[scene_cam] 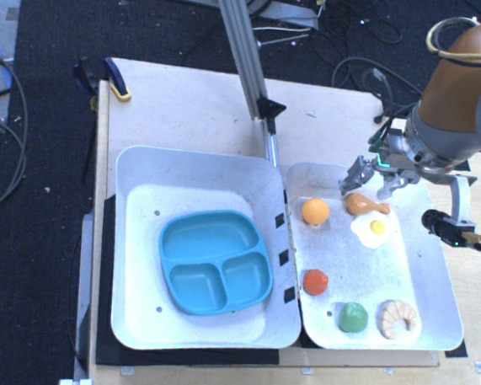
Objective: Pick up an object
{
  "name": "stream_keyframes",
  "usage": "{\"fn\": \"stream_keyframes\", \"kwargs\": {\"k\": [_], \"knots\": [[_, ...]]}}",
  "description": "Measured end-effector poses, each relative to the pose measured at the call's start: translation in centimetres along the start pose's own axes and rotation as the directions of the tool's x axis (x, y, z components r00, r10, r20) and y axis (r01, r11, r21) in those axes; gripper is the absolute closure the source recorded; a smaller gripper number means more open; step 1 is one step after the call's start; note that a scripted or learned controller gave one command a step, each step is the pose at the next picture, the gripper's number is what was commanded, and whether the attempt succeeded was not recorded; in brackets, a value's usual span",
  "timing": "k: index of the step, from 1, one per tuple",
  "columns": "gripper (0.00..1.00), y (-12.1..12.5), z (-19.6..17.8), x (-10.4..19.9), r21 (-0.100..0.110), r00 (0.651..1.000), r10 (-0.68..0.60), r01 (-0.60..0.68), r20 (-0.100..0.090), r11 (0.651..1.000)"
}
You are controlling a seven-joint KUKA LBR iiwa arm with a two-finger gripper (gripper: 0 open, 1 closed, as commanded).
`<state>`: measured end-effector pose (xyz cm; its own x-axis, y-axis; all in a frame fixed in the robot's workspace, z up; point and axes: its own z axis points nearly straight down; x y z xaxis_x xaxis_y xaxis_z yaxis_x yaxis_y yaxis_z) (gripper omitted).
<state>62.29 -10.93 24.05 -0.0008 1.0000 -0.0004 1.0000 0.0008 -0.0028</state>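
Just above the drumstick, the hand hangs with fingers spread, gripping nothing.

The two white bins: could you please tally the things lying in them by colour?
Orange: 2, a ball and a drumstick
Red: 1, a small ball
Green: 1, a round piece
White with yellow: 1, a fried egg
Pale pink: 1, a shrimp
Blue: 1, a divided tray
Total: 7
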Motion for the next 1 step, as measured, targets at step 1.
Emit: {"fn": "stream_keyframes", "kwargs": {"k": [1], "knots": [[0.00,0.06,-0.13,0.00,-0.003,1.000,0.000,0.000,0.000,1.000]]}}
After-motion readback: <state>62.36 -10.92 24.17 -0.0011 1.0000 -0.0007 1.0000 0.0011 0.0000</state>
